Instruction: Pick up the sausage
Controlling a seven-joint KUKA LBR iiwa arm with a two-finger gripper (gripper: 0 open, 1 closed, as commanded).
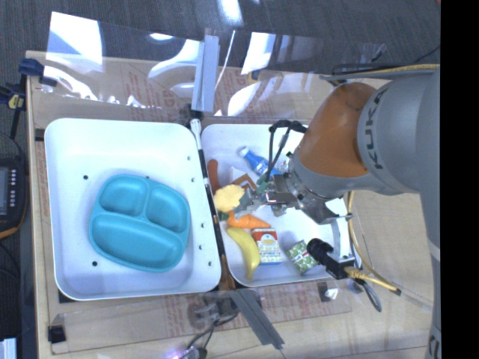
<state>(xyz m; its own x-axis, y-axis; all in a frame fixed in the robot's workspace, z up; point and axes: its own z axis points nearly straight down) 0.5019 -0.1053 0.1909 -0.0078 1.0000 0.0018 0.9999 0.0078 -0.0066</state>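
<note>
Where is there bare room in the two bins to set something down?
Left bin: bare floor all around the blue tray, widest along its top. Right bin: crowded; sausage, banana, carrot and cartons fill its left, the gripper hangs above.

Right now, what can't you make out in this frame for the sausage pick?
- End effector: finger state unreadable in the camera view; small and lost among the clutter.
- Sausage: its lower end is hidden behind the yellow item, against the right bin wall.
- Blue bottle: partly covered by the arm's cabling.
- Right bin's right side: covered by the arm.
</note>
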